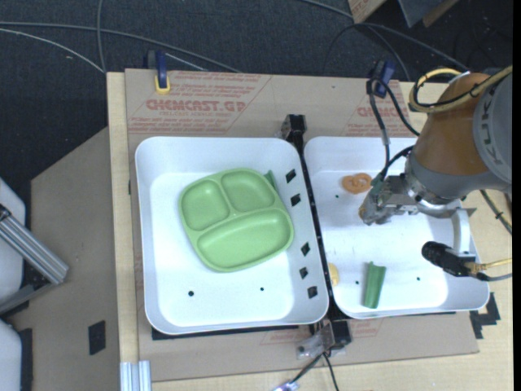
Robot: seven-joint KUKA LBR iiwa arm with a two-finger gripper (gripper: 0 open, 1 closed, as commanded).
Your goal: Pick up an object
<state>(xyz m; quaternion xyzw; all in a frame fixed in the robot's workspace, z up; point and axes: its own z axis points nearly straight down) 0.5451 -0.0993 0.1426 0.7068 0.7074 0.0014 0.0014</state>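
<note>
- Two white bins (163,243) are carried by the surface.
- A green stick (374,284) is seen at 6 o'clock from the end effector (373,212), apart.
- Finger state cannot be told.

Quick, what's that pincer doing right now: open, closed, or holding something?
Pincer: over the right bin, beside the orange piece; whether it is open or closed cannot be told.
</note>
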